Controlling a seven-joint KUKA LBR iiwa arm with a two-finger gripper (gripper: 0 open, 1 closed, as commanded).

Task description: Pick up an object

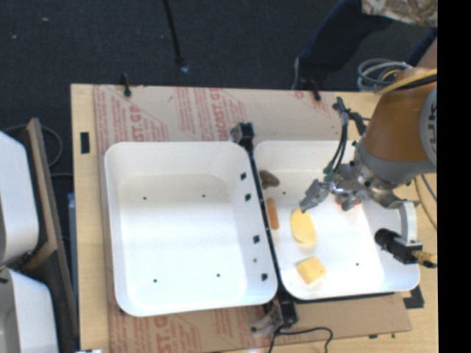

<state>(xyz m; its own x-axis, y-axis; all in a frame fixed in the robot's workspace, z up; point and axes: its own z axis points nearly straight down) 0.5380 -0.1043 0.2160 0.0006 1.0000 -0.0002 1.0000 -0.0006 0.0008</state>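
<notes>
Hand (315, 195) low over right bin (368, 274), reaching in from right; finger spread cannot be told, nothing visibly gripped. Just below hand: yellow rounded piece (303, 228). Further below: yellow block (311, 270). Left of hand: orange stick (272, 215) and brown lump (269, 179) near divider.

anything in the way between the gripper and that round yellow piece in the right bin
Nothing visible blocks it. The gripper hangs just above the round yellow piece in the right bin, with bare bin floor between them. The yellow cube and the orange stick lie off to the sides.
</notes>
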